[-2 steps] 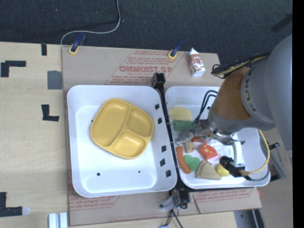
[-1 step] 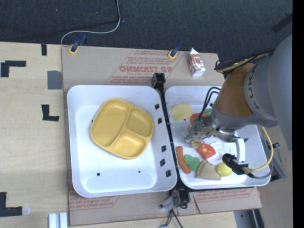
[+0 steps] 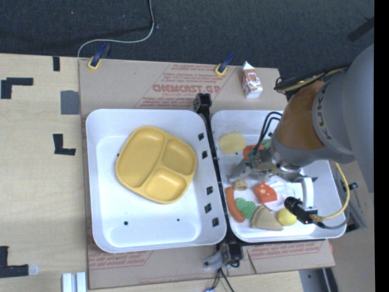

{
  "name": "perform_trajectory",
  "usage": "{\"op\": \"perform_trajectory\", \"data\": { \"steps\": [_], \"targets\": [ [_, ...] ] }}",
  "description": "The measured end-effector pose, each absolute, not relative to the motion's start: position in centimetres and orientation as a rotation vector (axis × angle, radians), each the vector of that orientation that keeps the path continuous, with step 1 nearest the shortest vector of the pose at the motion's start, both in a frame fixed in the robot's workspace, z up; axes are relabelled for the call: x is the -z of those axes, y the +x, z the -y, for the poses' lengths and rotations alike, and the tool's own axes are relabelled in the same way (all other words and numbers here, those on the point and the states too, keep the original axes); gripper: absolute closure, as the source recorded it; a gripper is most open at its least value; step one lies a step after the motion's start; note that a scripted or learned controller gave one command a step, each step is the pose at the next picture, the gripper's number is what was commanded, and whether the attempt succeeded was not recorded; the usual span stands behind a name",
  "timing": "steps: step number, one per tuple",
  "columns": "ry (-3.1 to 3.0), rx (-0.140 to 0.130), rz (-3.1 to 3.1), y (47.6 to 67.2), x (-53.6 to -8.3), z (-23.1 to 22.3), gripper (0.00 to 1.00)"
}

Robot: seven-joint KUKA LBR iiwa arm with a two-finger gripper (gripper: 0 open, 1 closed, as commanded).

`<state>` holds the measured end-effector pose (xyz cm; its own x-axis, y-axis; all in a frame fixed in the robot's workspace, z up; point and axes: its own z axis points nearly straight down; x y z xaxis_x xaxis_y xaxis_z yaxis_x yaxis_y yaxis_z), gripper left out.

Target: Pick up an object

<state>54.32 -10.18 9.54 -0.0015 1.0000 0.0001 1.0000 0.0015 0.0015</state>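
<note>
Near edge, right bin [image 3: 325,235]: toy food cluster along the front. Yellow lemon-like piece [image 3: 287,218] next to a tan wedge [image 3: 265,219], green leafy piece [image 3: 246,208] just left of that, orange carrot-like stick [image 3: 232,203] lying by the bin's left wall. Red-orange piece [image 3: 265,193] sits just behind the wedge. Black connector with yellow cable [image 3: 331,218] loops over the bin's front right corner

Mid bin: gripper [image 3: 254,166] down among the items, arm coming in from the right, orange band [image 3: 298,123] above the wrist. Can't tell if it's open or closed, wrist body covers that area; nothing visibly gripped. Small red piece [image 3: 250,151] right at the gripper, tan bit [image 3: 239,184] just below it. Pale yellow round piece [image 3: 231,142] toward the back left, apart from the gripper

Left bin [image 3: 103,181]: yellow divided plate [image 3: 156,163], three compartments, roughly centered, sitting flat

Beyond the bins: cardboard sheet [image 3: 176,87] under both, two clamps on its far edge, small carton [image 3: 251,81] standing behind the right bin. White cable [image 3: 146,17] runs across the dark floor at the back
</note>
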Motion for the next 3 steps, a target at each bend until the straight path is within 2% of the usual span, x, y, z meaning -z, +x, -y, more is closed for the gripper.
{"op": "perform_trajectory", "data": {
  "steps": [1, 2, 3],
  "targets": [
    [2.214, -0.003, -2.224, 62.5, -8.4, 9.5, 0.00],
    [2.284, 0.058, -2.267, 65.7, -8.0, 11.6, 0.00],
    [2.278, 0.063, -2.255, 65.5, -8.0, 12.6, 0.00]
  ]
}}
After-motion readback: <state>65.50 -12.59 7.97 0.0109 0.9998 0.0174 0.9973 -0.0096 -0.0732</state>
